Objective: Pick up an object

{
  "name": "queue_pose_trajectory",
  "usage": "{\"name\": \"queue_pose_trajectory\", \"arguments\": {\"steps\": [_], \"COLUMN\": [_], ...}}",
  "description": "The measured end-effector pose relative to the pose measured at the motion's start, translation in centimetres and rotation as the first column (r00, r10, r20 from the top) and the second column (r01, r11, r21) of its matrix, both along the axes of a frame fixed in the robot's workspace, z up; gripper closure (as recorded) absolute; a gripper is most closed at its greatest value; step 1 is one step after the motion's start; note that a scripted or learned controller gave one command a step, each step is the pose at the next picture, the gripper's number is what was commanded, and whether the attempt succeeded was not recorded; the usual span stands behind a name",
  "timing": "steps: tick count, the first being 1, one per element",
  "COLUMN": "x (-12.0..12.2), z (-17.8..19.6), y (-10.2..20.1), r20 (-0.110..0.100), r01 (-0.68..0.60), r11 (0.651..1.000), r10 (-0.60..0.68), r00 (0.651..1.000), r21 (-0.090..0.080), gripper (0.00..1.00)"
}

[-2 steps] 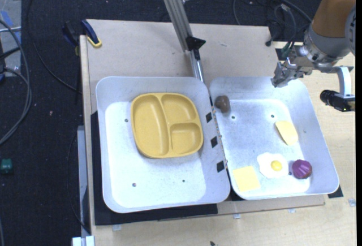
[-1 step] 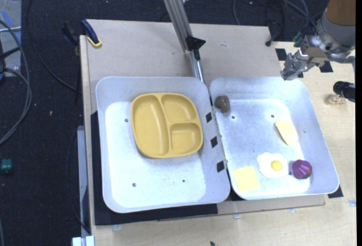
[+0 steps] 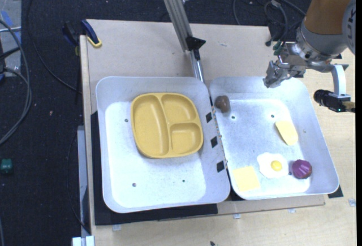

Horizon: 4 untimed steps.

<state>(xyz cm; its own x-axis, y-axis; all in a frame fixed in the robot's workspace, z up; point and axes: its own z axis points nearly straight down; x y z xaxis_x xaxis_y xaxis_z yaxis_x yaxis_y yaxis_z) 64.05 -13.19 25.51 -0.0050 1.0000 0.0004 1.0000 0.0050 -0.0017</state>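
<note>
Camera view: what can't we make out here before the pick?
- Gripper: small and dark over the right bin's far rim; open or shut unreadable.
- Arm: cut off by the top and right edges.
- Brown object at the bin's left wall: too small to identify.
- Purple object: also too small to identify.

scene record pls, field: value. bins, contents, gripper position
left bin: yellow divided plate
right bin: brown round item near its upper left corner; yellow oblong piece; fried egg toy; purple item; pale yellow square slice
gripper: above the right bin's upper edge, holding nothing visible
arm: enters from the right of the camera view
</note>
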Motion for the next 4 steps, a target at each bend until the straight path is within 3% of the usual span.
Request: {"name": "queue_pose_trajectory", "arguments": {"steps": [2,4], "x": [-2.9,-8.1], "z": [-1.9,-2.2], "y": [10.6,19.5], "r20": [-0.001,-0.002], "r01": [-0.002,-0.002], "r11": [1.0,1.0], "r10": [0.002,0.002], "r00": [1.0,1.0], "r21": [0.001,0.001], "gripper": [1.0,1.0]}}
